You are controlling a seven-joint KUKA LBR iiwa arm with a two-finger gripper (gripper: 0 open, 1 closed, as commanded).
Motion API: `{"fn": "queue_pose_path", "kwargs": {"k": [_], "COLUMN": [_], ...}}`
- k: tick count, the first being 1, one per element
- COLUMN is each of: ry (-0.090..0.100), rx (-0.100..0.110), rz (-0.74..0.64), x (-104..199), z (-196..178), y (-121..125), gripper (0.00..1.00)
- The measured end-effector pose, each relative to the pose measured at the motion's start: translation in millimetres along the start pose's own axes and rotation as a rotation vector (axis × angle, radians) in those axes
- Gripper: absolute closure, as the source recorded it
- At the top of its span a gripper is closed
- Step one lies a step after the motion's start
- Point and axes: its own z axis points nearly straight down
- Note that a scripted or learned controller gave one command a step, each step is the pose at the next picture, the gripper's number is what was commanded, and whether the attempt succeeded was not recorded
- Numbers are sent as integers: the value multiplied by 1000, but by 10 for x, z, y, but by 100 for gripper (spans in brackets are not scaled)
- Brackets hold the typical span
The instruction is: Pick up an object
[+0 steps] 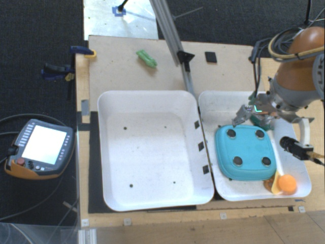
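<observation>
The gripper [252,114] is seen low over the far part of the right bin [218,103], hung beneath the grey wrist with its orange band. Whether anything is clasped cannot be told, since the tool's tip is small and partly hidden by the wrist housing.

Just beside the tool, on its near side, a teal square dish [245,152] is found upside down, four dark feet showing, filling much of the right bin's floor. Its far edge lies almost under the tool, touching or nearly so; which cannot be settled. A small dark reddish item [265,120] is glimpsed at the tool's right, too hidden to be named. Further out, at the near right corner, an orange ball [288,183] is seen against a yellow strip [278,179] that runs along the dish's right edge.

The step in hand is judged to be the descent toward a grasp, with nothing yet lifted. The broad dish is thought awkward for two fingers unless its rim is taken; the ball or the small item by the tool would be easier.

Beyond, the left bin [109,105] is noted, and a green object [146,58] on the bench [122,70] behind it.
</observation>
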Motion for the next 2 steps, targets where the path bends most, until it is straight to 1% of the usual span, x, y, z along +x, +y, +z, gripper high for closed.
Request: {"fn": "queue_pose_path", "kwargs": {"k": [1, 2], "ry": [0, 0], "rx": [0, 3], "rz": [0, 1], "x": [0, 6], "z": [0, 426], "y": [0, -51], "gripper": [0, 0]}}
